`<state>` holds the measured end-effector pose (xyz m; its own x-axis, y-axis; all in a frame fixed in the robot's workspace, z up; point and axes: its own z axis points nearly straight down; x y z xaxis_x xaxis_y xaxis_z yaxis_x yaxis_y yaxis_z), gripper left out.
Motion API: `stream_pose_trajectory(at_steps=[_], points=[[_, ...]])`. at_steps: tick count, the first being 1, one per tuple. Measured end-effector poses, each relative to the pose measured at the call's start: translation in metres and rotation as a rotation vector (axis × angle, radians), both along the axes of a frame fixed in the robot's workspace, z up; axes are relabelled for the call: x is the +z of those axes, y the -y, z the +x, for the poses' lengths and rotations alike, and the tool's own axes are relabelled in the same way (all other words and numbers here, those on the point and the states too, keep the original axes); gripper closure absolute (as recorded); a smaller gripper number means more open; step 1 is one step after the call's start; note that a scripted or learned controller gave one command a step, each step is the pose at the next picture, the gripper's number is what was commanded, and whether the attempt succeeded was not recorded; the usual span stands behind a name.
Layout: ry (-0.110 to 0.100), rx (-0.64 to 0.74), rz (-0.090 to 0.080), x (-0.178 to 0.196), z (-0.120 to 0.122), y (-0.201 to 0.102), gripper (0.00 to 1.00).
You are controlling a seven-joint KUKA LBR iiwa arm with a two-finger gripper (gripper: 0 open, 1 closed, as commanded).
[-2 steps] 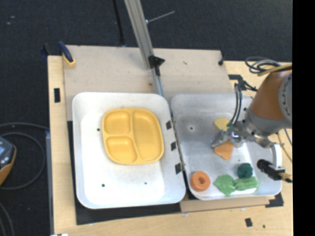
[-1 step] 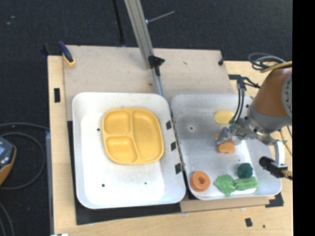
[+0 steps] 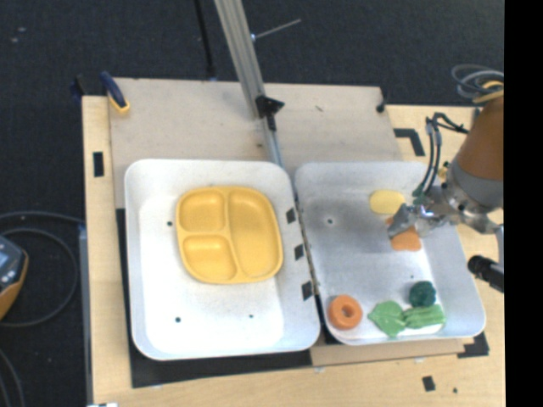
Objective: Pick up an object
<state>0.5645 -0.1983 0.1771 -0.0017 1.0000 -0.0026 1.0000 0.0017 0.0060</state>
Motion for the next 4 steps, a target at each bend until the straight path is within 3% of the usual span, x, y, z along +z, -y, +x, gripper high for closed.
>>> stream_pose_trajectory(at_steps=[1,2,4], points=[[0.003,0.002,-0.001,0.065,0.004,0.003,1.0],[-0.002,0.002,0.001,0.09,0.005,0.005,1.0],[-0.005,0.004,0.003,0.085,-0.011,-0.087,1.0]])
